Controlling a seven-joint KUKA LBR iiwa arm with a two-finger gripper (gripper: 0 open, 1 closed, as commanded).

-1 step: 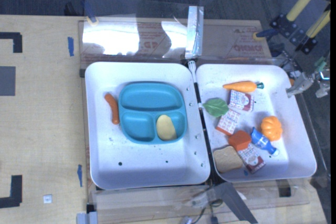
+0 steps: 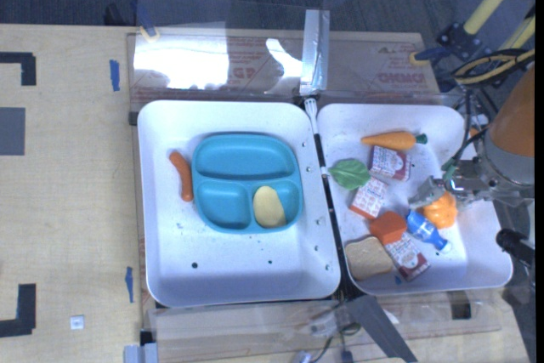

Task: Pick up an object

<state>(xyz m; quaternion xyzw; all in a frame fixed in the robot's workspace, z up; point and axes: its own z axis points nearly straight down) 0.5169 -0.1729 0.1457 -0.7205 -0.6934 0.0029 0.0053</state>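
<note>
While a sausage (image 2: 181, 175) and a blue tray (image 2: 246, 181) lie in the left bin (image 2: 161, 268), the gripper (image 2: 442, 187) hangs over the right bin's (image 2: 484, 263) clutter beside an orange fruit (image 2: 440, 211), finger state untellable.

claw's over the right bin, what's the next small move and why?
Probably lower the claw slightly onto the orange piece right beside it. It sits at the edge of a tight cluster, against the blue bottle, in the right bin, so a short, straight descent seems least likely to disturb the neighbours.
</note>
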